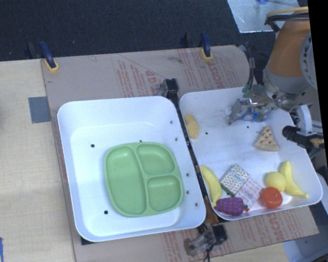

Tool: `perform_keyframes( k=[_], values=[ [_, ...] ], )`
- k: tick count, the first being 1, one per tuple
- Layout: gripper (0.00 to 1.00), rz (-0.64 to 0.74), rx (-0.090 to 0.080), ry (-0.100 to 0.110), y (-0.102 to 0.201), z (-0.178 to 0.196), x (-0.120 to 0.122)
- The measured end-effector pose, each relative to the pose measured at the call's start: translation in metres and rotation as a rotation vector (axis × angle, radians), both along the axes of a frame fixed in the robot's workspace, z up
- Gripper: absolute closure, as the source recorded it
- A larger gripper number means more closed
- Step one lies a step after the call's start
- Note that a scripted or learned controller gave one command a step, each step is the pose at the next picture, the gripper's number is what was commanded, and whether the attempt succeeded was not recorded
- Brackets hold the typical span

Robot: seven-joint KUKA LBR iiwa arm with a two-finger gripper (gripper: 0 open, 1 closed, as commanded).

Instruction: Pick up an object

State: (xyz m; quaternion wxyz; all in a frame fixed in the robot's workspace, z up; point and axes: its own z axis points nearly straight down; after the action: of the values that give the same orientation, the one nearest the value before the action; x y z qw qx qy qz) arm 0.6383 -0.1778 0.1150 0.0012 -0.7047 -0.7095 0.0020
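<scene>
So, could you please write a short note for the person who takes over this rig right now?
Claw: low over the far end of the right bin; whether it holds anything cannot be told.
Right bin: pizza slice, corn piece, two bananas, lemon, tomato, grapes, patterned packet.
Left bin: green divided plate.
Done: no pickup confirmed.
Left: grasp and lift one object.

Your arm (291, 52) shows a broad orange band above a rounded grey wrist housing with a pale, ribbed edge. Below it sits metal hardware, silvery and cluttered, with a thin dark cable rising beside it and a black fitting near the white strap.
</scene>
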Motion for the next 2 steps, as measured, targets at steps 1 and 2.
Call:
perform_keyframes(
  k=[1,2],
  values=[
    [0.00,-0.003,0.000,-0.004,-0.007,0.110,-0.060],
    [0.00,0.000,-0.004,-0.015,0.018,-0.001,0.017]
  ],
)
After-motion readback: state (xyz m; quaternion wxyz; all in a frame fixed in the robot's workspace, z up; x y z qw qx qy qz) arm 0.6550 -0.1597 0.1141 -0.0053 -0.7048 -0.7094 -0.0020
